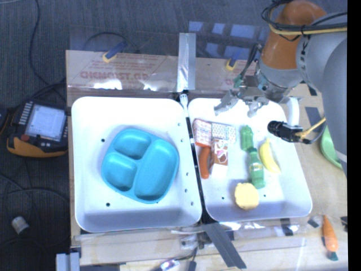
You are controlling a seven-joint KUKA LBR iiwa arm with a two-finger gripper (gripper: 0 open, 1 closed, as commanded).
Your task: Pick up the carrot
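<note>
The carrot (203, 161) is a short orange stick lying along the left wall of the right bin (293, 205), just below a snack packet. My gripper (238, 107) hovers over the bin's far edge, up and to the right of the carrot and well apart from it. Its two fingers are spread open with nothing between them.
The right bin also holds snack packets (213, 132), a red-and-white wrapper (220, 151), two green bottles (246, 138) (256, 169), a banana (269, 157) and a yellow round piece (246, 196). A blue divided plate (140, 164) lies in the left bin (90, 208). Another carrot-like toy (330, 237) lies outside, bottom right.
</note>
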